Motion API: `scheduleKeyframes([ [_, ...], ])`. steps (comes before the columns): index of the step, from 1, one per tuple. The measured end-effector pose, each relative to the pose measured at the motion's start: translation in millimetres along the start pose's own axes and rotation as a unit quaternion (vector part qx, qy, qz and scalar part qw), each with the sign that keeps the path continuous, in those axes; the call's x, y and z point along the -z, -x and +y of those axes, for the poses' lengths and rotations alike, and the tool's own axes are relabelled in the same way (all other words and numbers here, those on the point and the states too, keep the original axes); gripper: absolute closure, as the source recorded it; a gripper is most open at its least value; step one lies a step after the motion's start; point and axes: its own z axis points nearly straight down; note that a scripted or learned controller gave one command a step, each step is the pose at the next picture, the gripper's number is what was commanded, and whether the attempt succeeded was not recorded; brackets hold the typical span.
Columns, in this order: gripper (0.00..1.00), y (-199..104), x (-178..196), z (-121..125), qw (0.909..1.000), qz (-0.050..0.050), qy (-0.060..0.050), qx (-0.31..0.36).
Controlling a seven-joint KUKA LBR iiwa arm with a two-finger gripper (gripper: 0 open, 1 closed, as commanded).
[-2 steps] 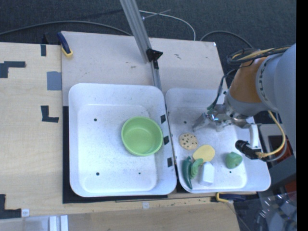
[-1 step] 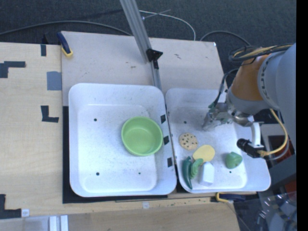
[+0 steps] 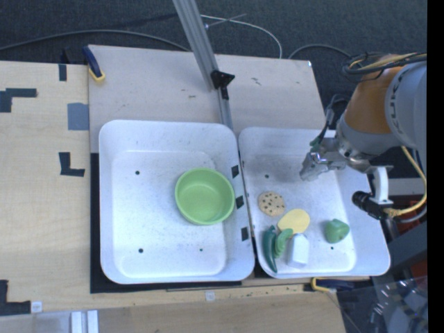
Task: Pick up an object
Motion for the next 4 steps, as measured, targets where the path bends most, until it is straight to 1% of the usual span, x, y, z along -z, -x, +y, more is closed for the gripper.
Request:
scheduleKeyframes([
  [1, 1.00, -2, 62, 6, 1.0000, 0.000, 0.001, 0.000],
  [2, 1.00, -2, 108, 7, 1.0000, 0.000, 0.001, 0.000],
  [3, 1.00, -56, 99, 15, 1.0000, 0.001, -0.002, 0.003],
  [4, 1.00, -114, 106, 13, 1.0000, 0.001, -0.001, 0.003],
])
